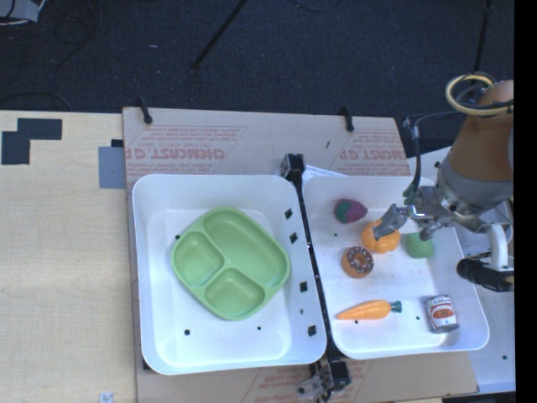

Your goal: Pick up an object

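The left bin holds a green divided plate near its middle. The right bin carries the smaller things, and the arm reaches in over its right side. The gripper hangs low over the orange fruit, one finger touching or just above it; whether the fingers are open or closed cannot be told. A carrot lies near the front wall, a doughnut just below the fruit, a magenta-and-green toy toward the back, a green piece right of the fruit, and a small can at front right.
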### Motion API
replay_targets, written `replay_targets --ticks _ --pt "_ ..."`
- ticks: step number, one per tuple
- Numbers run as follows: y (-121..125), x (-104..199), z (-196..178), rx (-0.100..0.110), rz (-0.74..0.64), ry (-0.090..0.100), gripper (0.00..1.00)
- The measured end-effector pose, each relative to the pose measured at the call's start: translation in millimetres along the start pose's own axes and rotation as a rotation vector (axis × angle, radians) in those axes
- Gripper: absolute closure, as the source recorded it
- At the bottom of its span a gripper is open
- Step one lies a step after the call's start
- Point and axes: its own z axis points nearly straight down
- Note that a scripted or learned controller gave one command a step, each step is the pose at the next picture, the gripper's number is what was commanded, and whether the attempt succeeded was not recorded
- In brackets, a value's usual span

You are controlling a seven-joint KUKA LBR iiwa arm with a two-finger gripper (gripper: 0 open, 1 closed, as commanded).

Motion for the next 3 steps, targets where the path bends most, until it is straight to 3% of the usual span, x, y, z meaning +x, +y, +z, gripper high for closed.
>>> replay_targets --ticks 2,3 --pt "-0.1 10.7 97.6 -0.009 0.001 0.002 0.0" --pt "0.9 11.2 85.2 -0.012 0.003 0.004 1.0"
